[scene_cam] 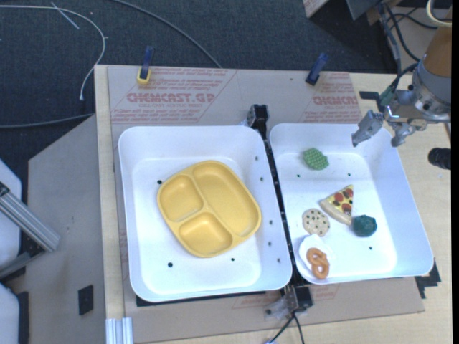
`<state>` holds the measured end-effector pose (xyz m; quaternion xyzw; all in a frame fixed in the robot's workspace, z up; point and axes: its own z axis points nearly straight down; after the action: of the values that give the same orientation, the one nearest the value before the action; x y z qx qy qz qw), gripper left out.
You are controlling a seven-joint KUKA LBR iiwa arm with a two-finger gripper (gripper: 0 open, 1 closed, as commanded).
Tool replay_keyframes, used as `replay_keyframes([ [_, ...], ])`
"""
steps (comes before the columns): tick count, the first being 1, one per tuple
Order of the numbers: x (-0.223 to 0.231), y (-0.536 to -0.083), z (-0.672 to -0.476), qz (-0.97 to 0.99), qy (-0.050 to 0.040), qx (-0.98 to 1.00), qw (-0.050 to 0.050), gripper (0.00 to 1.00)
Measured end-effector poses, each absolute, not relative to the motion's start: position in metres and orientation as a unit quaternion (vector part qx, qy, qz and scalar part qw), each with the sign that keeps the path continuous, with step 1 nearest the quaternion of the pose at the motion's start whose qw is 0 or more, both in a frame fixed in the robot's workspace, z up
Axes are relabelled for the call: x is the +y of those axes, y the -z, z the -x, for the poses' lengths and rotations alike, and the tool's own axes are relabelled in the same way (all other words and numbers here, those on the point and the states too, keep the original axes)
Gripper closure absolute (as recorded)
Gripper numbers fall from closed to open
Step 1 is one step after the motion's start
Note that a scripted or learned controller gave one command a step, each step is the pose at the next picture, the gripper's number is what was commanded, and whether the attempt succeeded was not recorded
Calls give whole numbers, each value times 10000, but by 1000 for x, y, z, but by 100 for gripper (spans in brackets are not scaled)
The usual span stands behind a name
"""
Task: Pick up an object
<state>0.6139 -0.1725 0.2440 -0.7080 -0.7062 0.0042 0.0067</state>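
Nearest me, a yellow divided tray (209,208) sits in my left bin (136,192). Rightward, the right bin (401,192) holds a pretzel (319,261), cookie (315,221), green piece (315,158), pizza slice (340,203) and dark-green lump (364,225). My jaws (382,132) hang apart, holding nothing, over that bin's far right corner.

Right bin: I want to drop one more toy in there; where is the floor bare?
Bare floor lies in the right bin between the green toy and the pizza slice, and along its right wall. Crowded: cookie, pretzel plate, dark green lump.
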Motion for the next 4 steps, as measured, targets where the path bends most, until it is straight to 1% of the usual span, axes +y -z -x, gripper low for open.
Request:
replay_keyframes([
  [1, -172, -253, -616, 7069, -1, -7073, 7, 0],
  [2, -182, -199, -615, 7073, -14, -7069, 27, 0],
  [4, -187, -86, -615, 7069, -9, -7073, 23, 0],
])
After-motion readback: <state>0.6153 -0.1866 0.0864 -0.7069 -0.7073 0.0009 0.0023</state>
